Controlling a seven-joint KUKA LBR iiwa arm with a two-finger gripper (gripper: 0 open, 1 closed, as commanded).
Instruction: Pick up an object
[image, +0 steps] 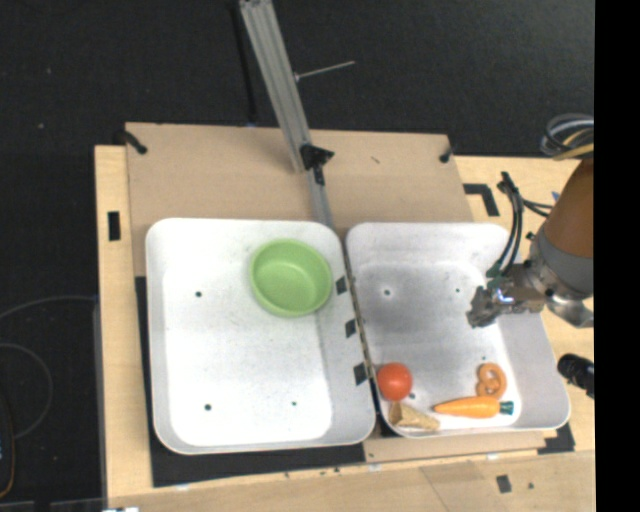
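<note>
Your gripper (483, 306) hangs over the right bin (420, 250), nothing visibly in it; whether it's clenched, you can't tell. The carrot (467, 407), pretzel (491, 379) and tomato (394, 380) lie at that bin's near edge.

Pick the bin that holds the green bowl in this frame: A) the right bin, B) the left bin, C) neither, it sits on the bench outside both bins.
B: the green bowl sits inside the left bin, near its upper right corner, while the right bin holds the red ball and carrot.
</note>
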